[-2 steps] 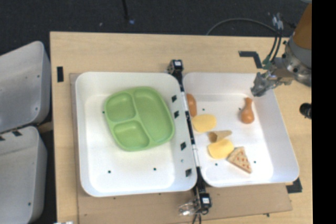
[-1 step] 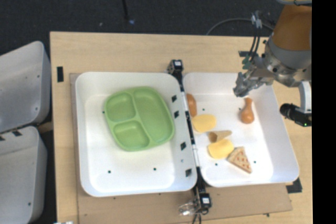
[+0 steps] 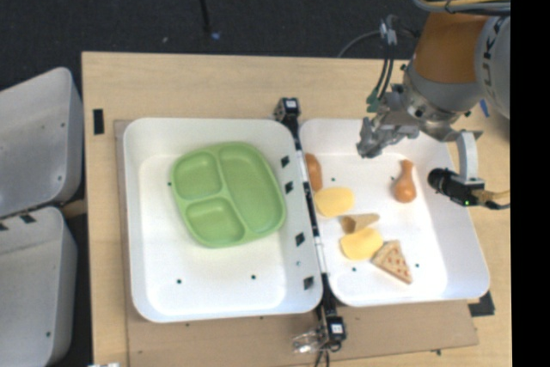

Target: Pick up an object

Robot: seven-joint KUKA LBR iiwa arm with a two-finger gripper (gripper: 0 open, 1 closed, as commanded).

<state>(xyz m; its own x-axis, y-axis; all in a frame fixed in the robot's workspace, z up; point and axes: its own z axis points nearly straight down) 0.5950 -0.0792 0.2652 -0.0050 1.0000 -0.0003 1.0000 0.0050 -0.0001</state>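
My gripper (image 3: 371, 143) hangs over the back of the right bin (image 3: 430, 275), with nothing seen between its fingers. Just to its right in the bin lies a brown drumstick-shaped piece (image 3: 405, 182). A brown sausage-like piece (image 3: 314, 172) lies along the bin's left wall. Below it sit a yellow rounded piece (image 3: 333, 201), a small tan wedge (image 3: 359, 222), another yellow piece (image 3: 360, 244) and a tan pizza-slice triangle (image 3: 393, 261).
The left bin (image 3: 155, 288) holds a green divided plate (image 3: 228, 193). A row of black clips runs along the wall between the two bins (image 3: 305, 211). White chairs stand off the bench at the left (image 3: 34, 150).
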